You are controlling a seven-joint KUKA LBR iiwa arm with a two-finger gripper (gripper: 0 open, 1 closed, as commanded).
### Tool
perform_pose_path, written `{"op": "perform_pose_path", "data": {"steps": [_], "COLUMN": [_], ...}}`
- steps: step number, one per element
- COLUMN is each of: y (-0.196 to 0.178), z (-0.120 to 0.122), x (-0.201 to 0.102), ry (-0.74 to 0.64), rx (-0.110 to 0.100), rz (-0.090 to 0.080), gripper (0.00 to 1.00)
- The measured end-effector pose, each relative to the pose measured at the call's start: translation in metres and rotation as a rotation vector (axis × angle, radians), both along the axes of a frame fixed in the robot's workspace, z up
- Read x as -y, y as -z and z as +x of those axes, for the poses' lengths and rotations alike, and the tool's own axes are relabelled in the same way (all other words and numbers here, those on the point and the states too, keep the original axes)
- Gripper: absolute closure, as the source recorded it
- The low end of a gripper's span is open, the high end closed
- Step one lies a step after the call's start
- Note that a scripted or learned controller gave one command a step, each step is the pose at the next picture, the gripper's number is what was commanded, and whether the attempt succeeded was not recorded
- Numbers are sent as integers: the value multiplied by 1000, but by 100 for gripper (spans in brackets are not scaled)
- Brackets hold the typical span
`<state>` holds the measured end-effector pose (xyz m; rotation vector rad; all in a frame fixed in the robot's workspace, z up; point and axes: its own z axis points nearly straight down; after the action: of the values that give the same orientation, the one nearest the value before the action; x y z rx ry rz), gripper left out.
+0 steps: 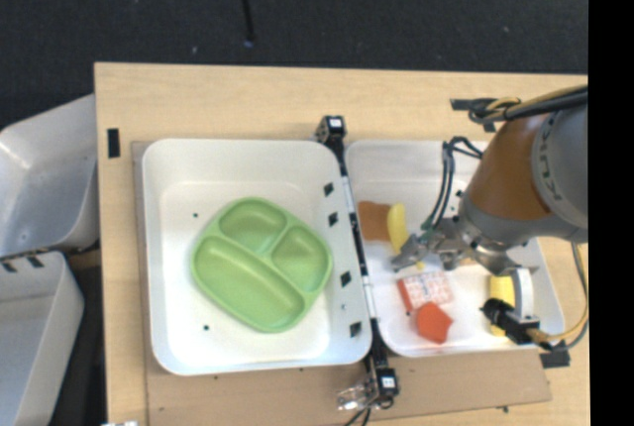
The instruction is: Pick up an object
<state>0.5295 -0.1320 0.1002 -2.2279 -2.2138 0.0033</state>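
Note:
The right bin [396, 161] holds several small objects: a brown block [372, 217], a yellow banana-shaped piece [397, 225], a red-and-white patterned box [426, 289], an orange-red block [432, 322] and a yellow-and-white item [507, 290] at the right. My gripper [424, 253] hangs low in this bin, just right of the yellow piece and above the patterned box. Its metal fingers [405, 259] point left, and nothing shows between them. The grey arm with its orange band [510, 171] covers the bin's right side.
The left bin [168, 166] contains a green divided plate [262, 262]. A black-clipped divider [347, 236] separates the two bins. Cables run along the arm and by the right bin's rim [525, 327]. Wooden bench surrounds both bins.

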Motion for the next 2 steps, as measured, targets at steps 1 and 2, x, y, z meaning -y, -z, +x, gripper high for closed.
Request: {"op": "perform_pose_path", "data": {"steps": [1,2], "y": [-11,-68], "z": [1,10], "x": [1,-5], "ry": [7,-10], "rx": [4,9], "rz": [1,-1], "gripper": [100,100]}}
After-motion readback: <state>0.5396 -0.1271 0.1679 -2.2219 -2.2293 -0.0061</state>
